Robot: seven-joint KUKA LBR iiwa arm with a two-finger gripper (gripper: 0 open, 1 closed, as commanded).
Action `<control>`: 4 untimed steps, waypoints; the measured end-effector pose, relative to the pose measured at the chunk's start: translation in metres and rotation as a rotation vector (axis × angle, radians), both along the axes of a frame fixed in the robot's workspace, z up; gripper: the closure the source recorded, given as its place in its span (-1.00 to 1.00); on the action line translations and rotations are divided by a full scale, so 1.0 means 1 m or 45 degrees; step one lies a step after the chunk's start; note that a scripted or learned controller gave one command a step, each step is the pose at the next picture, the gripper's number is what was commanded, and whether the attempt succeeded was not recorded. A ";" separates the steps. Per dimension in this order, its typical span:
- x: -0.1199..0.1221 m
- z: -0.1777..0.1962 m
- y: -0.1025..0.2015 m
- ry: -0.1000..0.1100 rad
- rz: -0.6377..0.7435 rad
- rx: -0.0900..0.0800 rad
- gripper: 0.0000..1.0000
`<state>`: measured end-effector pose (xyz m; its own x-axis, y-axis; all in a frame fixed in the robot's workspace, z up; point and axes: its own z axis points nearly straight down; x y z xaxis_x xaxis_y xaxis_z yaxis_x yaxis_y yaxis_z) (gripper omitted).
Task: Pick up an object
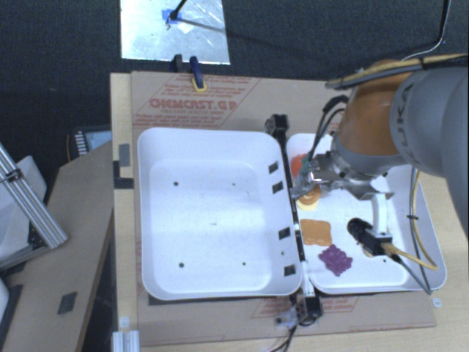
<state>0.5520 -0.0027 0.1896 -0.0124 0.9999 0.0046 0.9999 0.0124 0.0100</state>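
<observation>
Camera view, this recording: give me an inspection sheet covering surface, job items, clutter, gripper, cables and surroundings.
Surface: two shallow white bins, left bin and right bin, on a brown cardboard sheet.
Job's things: flat orange piece, knobbly purple piece and a red item lie in the right bin.
Clutter: nothing seen.
Grippers: gripper low over the right bin's left edge; finger state unclear.
Cables: yellow and black cables trail beside the arm.
Surroundings: shiny foil square on dark carpet.

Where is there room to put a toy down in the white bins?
The left bin has bare floor from wall to wall. The right bin is crowded: the gripper hangs over its left side, near the orange piece and the purple piece.
</observation>
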 end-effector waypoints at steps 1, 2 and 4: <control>0.021 0.068 0.060 0.000 -0.001 -0.001 1.00; 0.007 0.087 0.117 0.009 -0.003 -0.002 1.00; -0.012 0.267 0.206 0.006 -0.001 0.000 1.00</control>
<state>0.5405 0.2034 0.4569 -0.0118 0.9999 0.0046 0.9999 0.0118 0.0050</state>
